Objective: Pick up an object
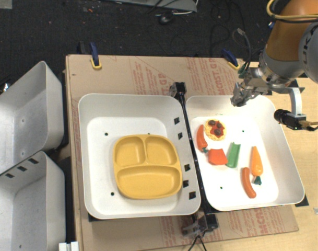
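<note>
The right bin holds several toy foods: a small pizza round, a red sausage, an orange-red block, a green piece, an orange carrot and another red sausage. My gripper hangs over the bin's back edge, above and to the right of the pizza round, apart from all the foods. Nothing shows between its fingers.
The left bin holds a yellow three-part plate. A black divider runs between the bins. Two white tubs stand at the far left. The arm's orange band is at the upper right.
</note>
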Controlling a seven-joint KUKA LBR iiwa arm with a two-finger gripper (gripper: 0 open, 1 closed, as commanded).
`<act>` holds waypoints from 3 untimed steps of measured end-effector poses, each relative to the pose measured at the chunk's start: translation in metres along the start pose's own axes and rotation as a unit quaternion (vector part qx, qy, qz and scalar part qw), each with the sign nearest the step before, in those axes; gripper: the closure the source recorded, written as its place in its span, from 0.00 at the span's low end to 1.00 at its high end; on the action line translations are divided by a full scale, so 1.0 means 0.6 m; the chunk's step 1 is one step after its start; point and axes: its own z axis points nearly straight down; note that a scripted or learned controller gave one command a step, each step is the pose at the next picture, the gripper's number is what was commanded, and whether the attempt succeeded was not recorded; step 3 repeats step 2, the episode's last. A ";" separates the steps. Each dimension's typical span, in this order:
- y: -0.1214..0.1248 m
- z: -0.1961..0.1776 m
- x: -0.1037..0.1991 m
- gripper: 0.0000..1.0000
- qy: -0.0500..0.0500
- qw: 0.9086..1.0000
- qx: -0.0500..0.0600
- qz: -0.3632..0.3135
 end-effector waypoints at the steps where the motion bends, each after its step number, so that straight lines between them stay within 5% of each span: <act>1: 0.001 0.015 0.000 1.00 0.000 1.000 0.002 0.000; 2: 0.014 0.000 0.086 1.00 0.001 1.000 0.001 -0.002; 3: 0.014 0.000 0.086 1.00 0.001 1.000 0.001 -0.002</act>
